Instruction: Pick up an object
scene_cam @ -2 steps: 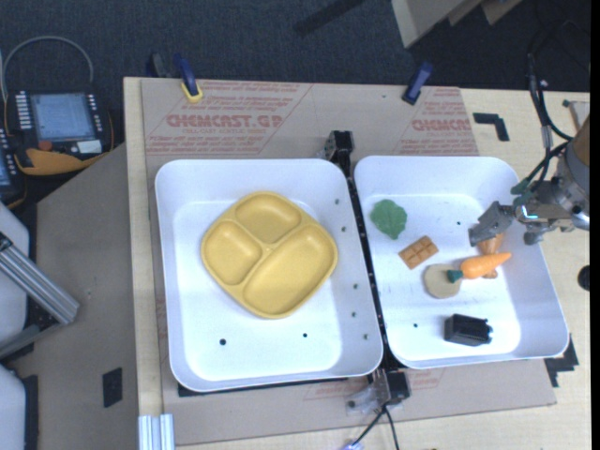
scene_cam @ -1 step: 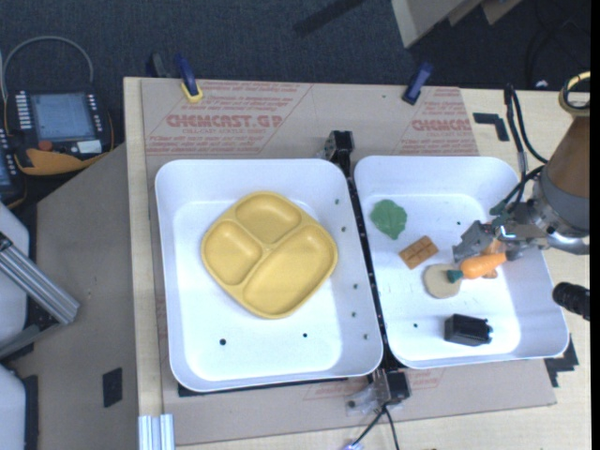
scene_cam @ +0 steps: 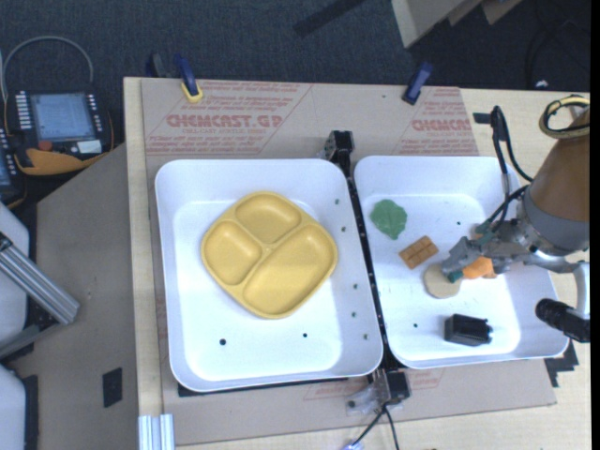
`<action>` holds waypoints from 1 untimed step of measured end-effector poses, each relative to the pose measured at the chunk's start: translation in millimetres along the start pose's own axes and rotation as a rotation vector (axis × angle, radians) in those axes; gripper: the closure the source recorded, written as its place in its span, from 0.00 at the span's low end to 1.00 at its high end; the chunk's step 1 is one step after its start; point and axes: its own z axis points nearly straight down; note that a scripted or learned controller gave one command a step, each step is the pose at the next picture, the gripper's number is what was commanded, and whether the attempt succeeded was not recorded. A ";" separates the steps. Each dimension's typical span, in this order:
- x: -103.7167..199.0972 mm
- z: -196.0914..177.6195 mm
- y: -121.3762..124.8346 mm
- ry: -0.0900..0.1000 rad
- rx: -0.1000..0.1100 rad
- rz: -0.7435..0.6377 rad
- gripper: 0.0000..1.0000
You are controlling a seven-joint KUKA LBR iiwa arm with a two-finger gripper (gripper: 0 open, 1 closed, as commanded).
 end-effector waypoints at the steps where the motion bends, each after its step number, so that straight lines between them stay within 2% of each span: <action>1: 2.0 62.6 3.9 0.002 0.005 0.000 0.00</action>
